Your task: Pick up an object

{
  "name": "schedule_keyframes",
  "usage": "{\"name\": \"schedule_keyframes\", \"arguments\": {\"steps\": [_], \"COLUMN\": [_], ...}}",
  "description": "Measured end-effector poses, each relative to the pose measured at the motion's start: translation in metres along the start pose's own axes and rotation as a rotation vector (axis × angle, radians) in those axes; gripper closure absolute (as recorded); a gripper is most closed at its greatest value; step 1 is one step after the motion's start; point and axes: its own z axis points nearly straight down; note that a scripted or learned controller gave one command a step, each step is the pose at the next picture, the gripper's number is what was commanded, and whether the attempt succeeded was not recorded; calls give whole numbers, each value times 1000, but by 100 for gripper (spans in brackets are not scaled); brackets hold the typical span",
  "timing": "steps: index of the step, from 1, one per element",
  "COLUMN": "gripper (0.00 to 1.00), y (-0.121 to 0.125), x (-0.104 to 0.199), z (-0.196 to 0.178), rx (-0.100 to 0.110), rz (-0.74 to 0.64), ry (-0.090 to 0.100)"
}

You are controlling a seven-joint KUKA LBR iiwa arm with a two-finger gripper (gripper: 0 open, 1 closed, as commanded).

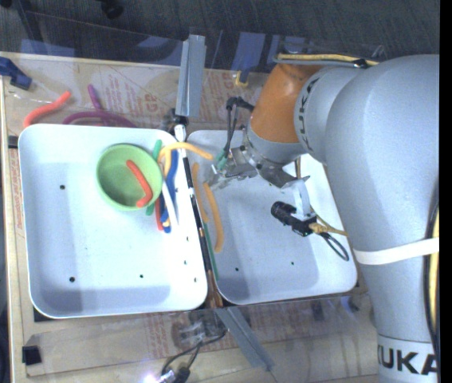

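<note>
A green bowl [126, 176] sits in the left bin [90, 278] with a red strip [139, 174] lying in it. Beside the bowl, along that bin's right wall, green, blue [174, 174] and red sticks lie bunched together. A yellow curved strip [187, 146] arches over the divide between the bins. In the right bin [289, 278], a long orange strip [212, 212] lies along the left wall. My gripper [219, 174] hangs low over the right bin's upper left corner, just right of the orange strip's upper end.
On the bench behind the left bin lie an orange-red piece [46, 108] and a magenta tube [98, 119]. The grey arm covers the right side of the right bin. A grey metal post [190, 74] stands behind the gap between the bins.
</note>
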Motion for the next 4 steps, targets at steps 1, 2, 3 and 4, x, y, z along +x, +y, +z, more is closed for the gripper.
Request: {"name": "schedule_keyframes", "arguments": {"steps": [1,2,3,4], "gripper": [0,0,100,0], "y": [0,-31,-34,-33], "x": [-1,4,8,5], "z": [-1,4,-3,-5], "rx": [-1,-25,-7,-10], "rz": [1,-73,-83,-80], "ry": [-3,-18,-5,-11]}}
